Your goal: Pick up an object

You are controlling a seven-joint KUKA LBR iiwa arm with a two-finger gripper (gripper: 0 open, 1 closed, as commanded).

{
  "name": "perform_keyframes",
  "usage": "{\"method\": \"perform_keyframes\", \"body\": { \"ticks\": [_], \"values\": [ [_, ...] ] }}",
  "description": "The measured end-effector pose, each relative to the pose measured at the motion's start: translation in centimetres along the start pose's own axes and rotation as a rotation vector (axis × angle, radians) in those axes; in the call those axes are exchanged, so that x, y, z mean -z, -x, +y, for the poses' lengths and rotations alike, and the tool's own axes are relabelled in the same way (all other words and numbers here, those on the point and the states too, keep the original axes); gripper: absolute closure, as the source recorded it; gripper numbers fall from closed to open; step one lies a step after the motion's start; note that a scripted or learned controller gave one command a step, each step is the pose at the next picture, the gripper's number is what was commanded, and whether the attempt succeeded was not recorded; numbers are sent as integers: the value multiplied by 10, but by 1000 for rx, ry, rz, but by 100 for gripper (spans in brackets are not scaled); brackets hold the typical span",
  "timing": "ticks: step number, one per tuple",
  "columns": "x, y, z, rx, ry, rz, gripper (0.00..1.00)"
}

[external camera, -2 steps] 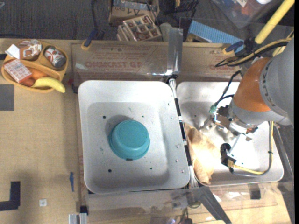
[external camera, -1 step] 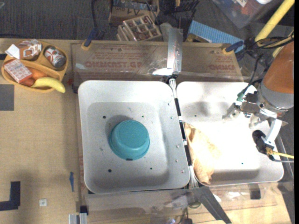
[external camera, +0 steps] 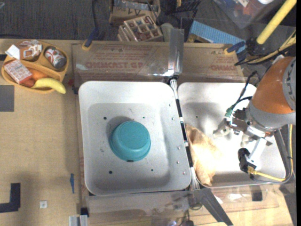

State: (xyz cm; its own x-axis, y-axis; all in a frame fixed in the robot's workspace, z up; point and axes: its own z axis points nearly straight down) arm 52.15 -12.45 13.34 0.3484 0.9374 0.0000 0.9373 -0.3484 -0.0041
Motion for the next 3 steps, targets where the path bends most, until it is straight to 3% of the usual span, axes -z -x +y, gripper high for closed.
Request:
{"method": "perform_keyframes", "body": {
  "ticks": [1, 2, 3],
  "values": [
    [51, -59, 30, 202, 5, -1, 0],
    [73, 1, 44, 293, 8, -2, 0],
    [1, -1, -7, 170, 2, 0, 0]
  ]
}}
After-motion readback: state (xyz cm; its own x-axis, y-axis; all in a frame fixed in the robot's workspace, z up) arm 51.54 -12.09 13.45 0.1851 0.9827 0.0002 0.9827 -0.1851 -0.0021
